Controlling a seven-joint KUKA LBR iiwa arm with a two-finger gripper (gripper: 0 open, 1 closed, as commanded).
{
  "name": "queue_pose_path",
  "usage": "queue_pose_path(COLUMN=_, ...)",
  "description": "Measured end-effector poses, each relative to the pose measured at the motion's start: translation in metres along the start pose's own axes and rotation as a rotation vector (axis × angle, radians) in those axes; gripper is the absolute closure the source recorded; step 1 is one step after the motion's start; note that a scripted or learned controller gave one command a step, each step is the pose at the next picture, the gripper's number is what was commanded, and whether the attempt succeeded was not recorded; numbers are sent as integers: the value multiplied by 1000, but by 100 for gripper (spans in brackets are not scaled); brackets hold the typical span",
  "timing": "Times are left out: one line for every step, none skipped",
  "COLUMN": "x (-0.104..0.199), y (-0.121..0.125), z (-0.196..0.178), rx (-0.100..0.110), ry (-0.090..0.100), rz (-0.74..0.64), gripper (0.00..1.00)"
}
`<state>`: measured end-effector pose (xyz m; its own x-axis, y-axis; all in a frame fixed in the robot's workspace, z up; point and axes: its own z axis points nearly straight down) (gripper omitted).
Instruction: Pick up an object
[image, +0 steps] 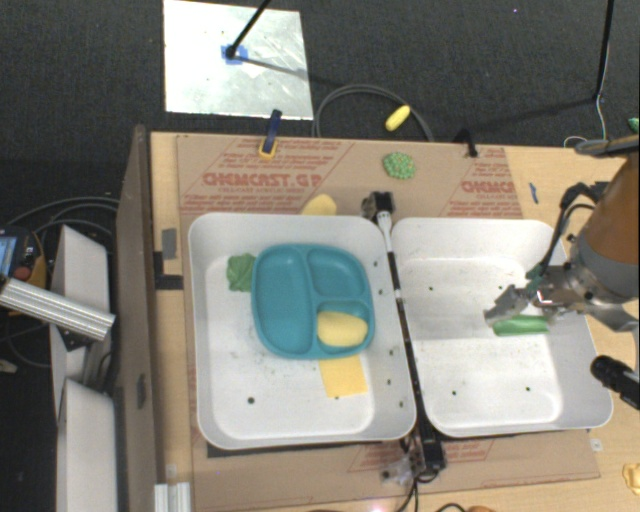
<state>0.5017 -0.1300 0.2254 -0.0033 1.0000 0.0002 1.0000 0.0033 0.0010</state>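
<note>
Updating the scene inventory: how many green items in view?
3: a bumpy green piece on the board behind the bins, a green leaf beside the teal plate, a green object under the gripper.

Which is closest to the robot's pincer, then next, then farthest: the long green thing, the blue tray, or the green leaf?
From the pincer:
1. Long green thing, right bin, just under it.
2. Blue tray, middle of the left bin.
3. Green leaf, at the tray's far left edge.
</note>
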Motion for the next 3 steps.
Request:
queue_pose_path(x=-34, y=10, z=100, rx=8, ry=0, rz=5, gripper=0)
queue_pose_path(x=-38, y=14, z=134, rx=3, ry=1, rz=3, gripper=0)
queue_pose_path(x=-38, y=15, z=122, rx=-2, ry=0, rz=2, gripper=100)
